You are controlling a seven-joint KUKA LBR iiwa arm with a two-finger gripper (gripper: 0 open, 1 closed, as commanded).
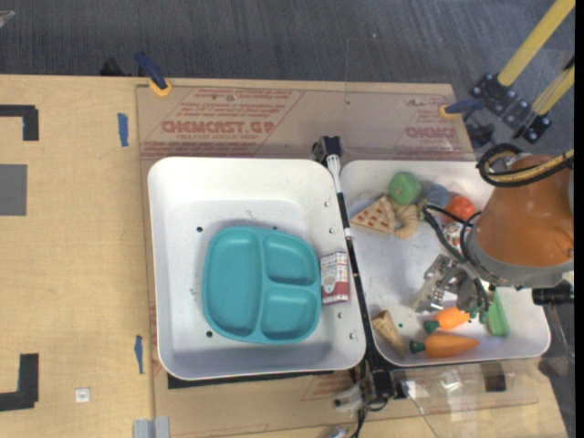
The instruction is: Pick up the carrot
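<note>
You look down on a light wooden bench that fills most of the view. Beyond its far edge runs a dark grey carpeted floor. A brown cardboard sheet with faded red print lies flat on the bench top. Black tape marks sit near the bench's left edge, and short blue tape strips stand just beside the cardboard. A grey square patch lies at the far left. Yellow poles slant across the upper right corner. The light is even and soft.

Orange carrot, lying flat, right bin's near edge
</note>
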